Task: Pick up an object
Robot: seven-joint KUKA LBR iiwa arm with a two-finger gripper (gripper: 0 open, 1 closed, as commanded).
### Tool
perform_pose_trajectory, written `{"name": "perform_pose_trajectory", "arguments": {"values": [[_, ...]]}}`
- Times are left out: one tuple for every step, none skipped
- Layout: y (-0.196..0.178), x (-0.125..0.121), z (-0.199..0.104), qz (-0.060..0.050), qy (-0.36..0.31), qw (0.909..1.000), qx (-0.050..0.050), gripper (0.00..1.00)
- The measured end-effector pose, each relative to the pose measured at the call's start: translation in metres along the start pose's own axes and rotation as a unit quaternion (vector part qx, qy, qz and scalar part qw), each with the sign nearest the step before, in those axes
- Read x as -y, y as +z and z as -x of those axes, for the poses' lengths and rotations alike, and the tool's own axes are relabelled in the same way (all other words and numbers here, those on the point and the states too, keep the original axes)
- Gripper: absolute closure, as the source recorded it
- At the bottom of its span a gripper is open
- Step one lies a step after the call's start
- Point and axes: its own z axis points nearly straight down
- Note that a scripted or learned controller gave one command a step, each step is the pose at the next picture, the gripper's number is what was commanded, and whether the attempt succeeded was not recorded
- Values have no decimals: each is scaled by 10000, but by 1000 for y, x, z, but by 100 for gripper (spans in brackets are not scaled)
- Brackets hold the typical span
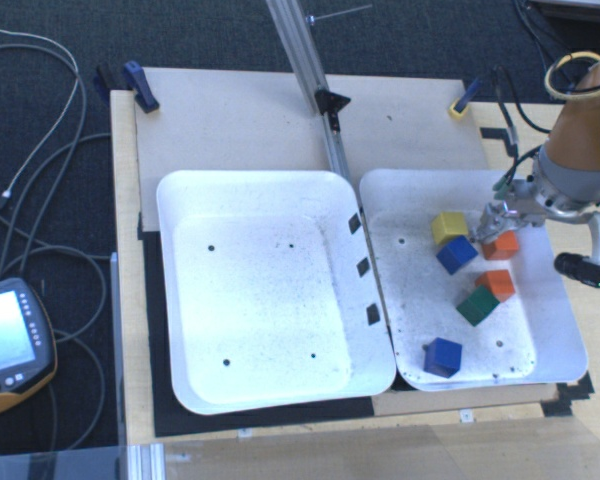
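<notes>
Blue blocks (456, 254): 2 | orange (498, 284): 2 | yellow (448, 227): 1 | green (476, 306): 1 | claw (491, 224): grip unclear

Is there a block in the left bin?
No: all six blocks, like the yellow block, lie in the right bin.

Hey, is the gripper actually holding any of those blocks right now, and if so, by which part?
It cannot be told. The gripper sits low in the right bin, right at an orange block, but no block shows between its fingers.
</notes>
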Motion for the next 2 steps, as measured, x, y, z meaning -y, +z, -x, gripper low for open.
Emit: {"name": "perform_pose_trajectory", "arguments": {"values": [[-17, -3, 0, 61, -6, 10000, 18, 100], [-16, -3, 0, 57, -5, 10000, 16, 0]]}}
